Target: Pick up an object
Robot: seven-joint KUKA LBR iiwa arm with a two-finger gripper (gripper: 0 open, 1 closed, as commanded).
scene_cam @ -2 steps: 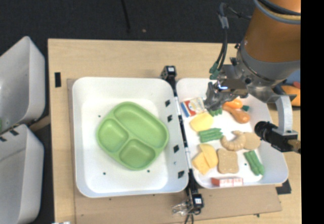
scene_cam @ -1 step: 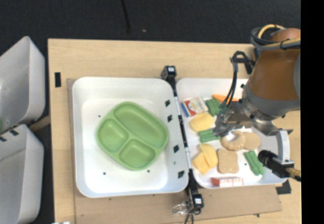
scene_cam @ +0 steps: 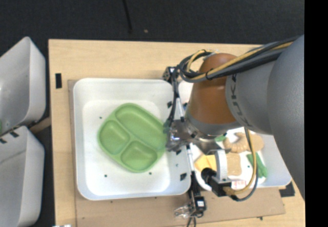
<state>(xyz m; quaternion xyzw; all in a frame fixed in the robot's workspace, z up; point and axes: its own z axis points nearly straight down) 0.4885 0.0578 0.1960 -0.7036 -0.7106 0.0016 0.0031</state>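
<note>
Whether our gripper [scene_cam: 173, 137] is pinching or spread, we cannot tell. It sits at the right rim of the green plate [scene_cam: 128, 138] in the left bin [scene_cam: 80, 133], likely because thin rims grab easily.

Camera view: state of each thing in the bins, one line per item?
Green divided plate: lying flat, right side up, in the left bin, its right edge at the arm's wrist.
Hand: low at the plate's right edge, by the wall between the bins; grip not visible.
Right bin: largely hidden under the arm.
Small items in right bin: jumbled pile, yellow, tan and green pieces, partly covered.
</note>
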